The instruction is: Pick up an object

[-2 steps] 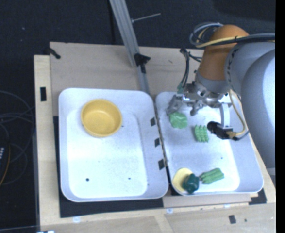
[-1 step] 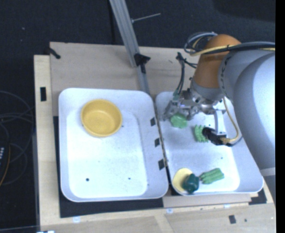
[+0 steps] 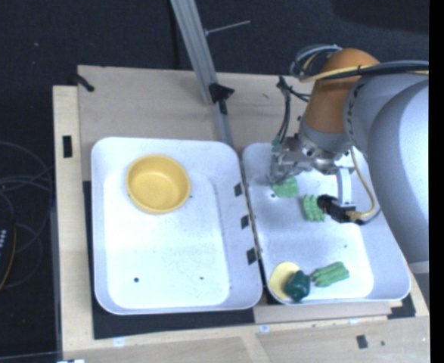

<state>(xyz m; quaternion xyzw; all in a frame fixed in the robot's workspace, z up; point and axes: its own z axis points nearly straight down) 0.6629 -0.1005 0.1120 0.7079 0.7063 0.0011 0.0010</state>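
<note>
White left bin [image 3: 169, 278] and right bin [image 3: 324, 244]; yellow bowl [image 3: 158, 183]; three green blocks [image 3: 330, 274]; pale yellow dish [image 3: 279, 276] with a dark teal lump [image 3: 298, 284]; tan desk [image 3: 146, 104].

We saw the left bin [image 3: 169, 278] lying open and bare below and right of the yellow bowl [image 3: 158, 183]. Above and right of the bowl, a slanted metal post [image 3: 199, 51] crossed the bench. Far right of the bowl, the arm [image 3: 335, 104] and gripper [image 3: 284, 174] crowded the right bin [image 3: 358, 255], a green block [image 3: 286, 188] and a second green block [image 3: 312, 207] beside them. Lower right of the bowl, a small yellow cup [image 3: 280, 277], a dark green piece [image 3: 298, 284] and a green bar [image 3: 330, 274] lined that bin's front edge, with bare floor between the clusters.
</note>
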